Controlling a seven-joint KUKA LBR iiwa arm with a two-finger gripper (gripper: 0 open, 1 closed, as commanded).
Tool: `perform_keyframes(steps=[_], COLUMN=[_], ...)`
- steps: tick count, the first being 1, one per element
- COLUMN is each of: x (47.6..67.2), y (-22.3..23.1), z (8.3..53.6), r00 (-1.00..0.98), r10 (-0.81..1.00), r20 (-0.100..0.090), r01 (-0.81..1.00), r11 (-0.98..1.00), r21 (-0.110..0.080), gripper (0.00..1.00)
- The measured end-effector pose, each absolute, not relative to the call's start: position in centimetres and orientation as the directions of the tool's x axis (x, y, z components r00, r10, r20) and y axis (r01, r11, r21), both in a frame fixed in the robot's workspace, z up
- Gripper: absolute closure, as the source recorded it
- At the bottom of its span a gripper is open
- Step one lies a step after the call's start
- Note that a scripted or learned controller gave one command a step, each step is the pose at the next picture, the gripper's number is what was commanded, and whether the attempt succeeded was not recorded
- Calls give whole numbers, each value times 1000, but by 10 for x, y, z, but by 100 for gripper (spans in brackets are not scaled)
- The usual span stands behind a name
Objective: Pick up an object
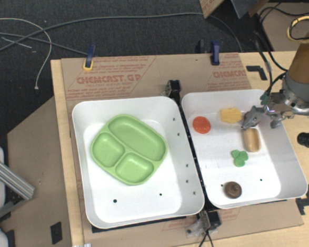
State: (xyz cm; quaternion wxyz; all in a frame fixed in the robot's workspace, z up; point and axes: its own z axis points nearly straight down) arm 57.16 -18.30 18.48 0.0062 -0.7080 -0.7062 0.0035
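arm at the right bin's far corner, food pieces spread below it

the counter (67, 153) was a cardboard-coloured board with red printed lettering, held at its far edge by two blue clamps (90, 56). two shallow white bins sat side by side on it, their inner rims just touching along a dark seam. the left bin (97, 203) kept broad bare floor along its near and right sides. the right bin (290, 179) had open floor through its middle and its near left corner.

the left bin held a green tray (129, 148), smooth, moulded, rounded at the corners and divided into three compartments, lying turned at an angle toward the bin's far left.

the right bin held five small pieces, all apart from one another: a round orange-red piece (201, 124) near the far left, a pale yellow blocky piece (230, 115) just right of it, a tan oblong bread-like piece (251, 140) in the middle right, a green lobed piece (239, 157) near it, and a dark brown round piece (232, 189) close to the near rim.

the hand (251, 120), grey metal, reached in from the right and hovered just above the tan piece's far end; whether its fingers were wide or narrow could not be told, and nothing was seen between them.
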Motion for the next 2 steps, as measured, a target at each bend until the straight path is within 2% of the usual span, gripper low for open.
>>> perform_keyframes(steps=[1, 2], x=[575, 574], y=[-183, -184], z=[192, 150], r00=[0, 0], r10=[1000, 1000], r20=[1, 2], r01=[1000, 1000], r11=[0, 0], r21=[-1, -5], gripper=[0, 0])
